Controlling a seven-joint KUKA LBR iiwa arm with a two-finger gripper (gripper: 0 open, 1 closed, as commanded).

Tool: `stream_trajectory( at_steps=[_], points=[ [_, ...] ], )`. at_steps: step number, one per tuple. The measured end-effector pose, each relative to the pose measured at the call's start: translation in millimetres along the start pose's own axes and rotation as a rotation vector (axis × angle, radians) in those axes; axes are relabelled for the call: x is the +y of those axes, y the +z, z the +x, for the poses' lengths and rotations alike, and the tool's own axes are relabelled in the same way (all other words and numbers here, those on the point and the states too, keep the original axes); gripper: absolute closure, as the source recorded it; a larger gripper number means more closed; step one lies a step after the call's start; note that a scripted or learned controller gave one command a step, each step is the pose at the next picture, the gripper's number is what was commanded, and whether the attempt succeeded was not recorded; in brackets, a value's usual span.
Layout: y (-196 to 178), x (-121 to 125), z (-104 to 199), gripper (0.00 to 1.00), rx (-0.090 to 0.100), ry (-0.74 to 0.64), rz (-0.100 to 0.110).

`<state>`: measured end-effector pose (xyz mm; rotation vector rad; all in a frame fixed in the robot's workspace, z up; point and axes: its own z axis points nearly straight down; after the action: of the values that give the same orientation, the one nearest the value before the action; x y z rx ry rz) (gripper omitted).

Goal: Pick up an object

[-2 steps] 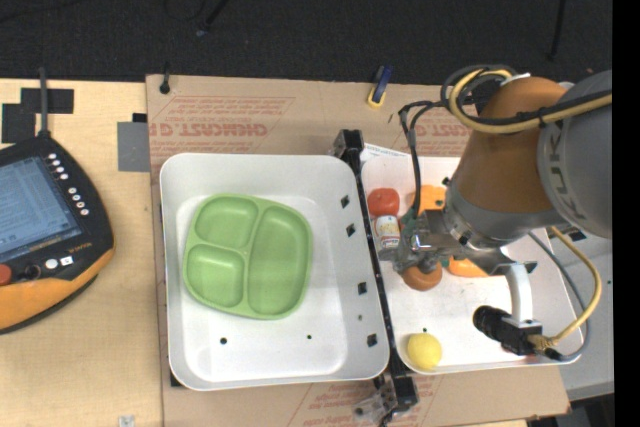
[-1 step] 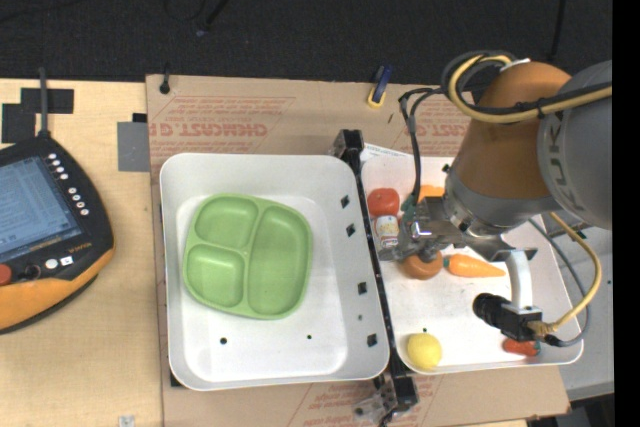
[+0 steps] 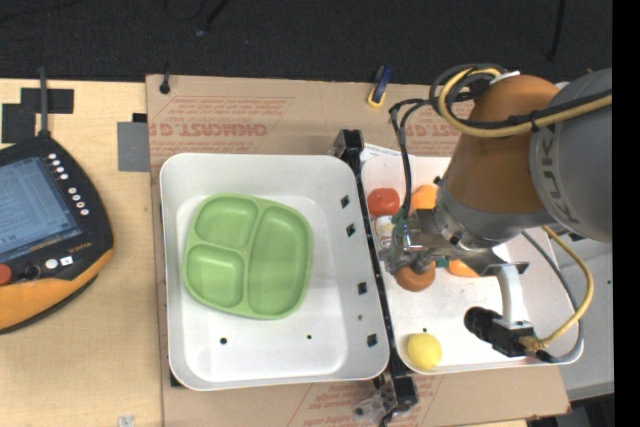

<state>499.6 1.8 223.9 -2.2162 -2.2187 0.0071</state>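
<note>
One arm [image 3: 510, 165] bent low over right bin [image 3: 470, 355] | gripper [image 3: 408, 253] above brown object [image 3: 415, 276] | grip state: cannot tell

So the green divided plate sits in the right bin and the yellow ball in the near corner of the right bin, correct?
Not quite. The camera view shows the green divided plate in the left bin, not the right. The yellow ball is indeed in the right bin's near corner.

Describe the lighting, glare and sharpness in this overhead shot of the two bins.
Camera view: even, soft lighting with faint shadows; the shallow white left bin looks bright but not washed out; mild sheen on the green three-compartment plastic plate; the small yellow ball is fairly crisp; the gripper area is cluttered and soft; the floor above is very dark.
</note>
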Motion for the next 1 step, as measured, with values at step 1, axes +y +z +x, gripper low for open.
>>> stream_trajectory(
  at_steps=[1],
  points=[
    [6.1, 9.8, -11.2, 1.00, -0.001, 0.002, -0.002]
  ],
)
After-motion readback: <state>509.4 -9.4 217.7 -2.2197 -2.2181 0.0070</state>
